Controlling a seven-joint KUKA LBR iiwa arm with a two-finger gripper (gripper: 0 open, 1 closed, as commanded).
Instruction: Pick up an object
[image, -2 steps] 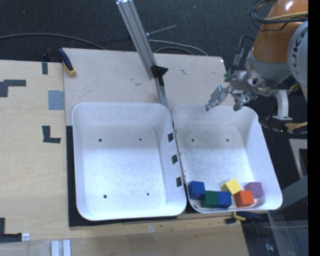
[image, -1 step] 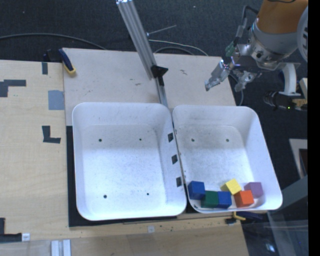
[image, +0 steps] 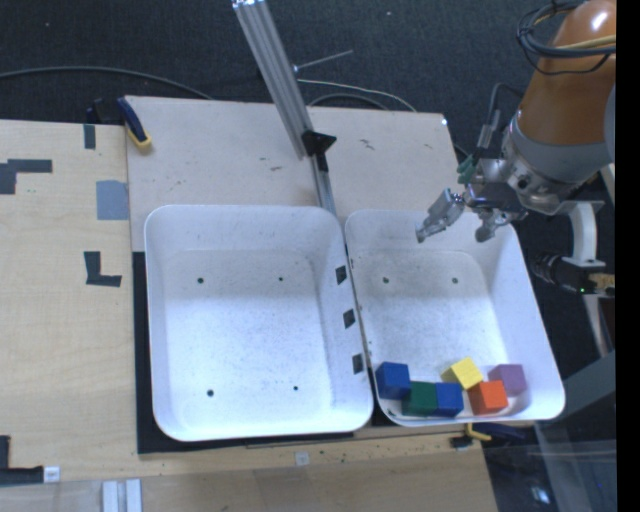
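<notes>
Several small blocks lie bunched at the near end of the right bin (image: 530, 300): a blue cube (image: 393, 378), a green block (image: 423, 398), a second blue block (image: 449, 400), a yellow one (image: 465, 373), an orange one (image: 487, 396) and a purple one (image: 510, 379). My gripper (image: 460, 230) hangs above the far end of that bin, well away from the blocks. It is open, its two fingers spread apart with nothing between them.
The left bin (image: 160, 300) sits beside the right one, sharing a middle wall. A slanted metal rail (image: 285, 90) runs from the top down to the bins' far junction. A yellow-and-blue tool (image: 134, 124) lies on the bench at far left.
</notes>
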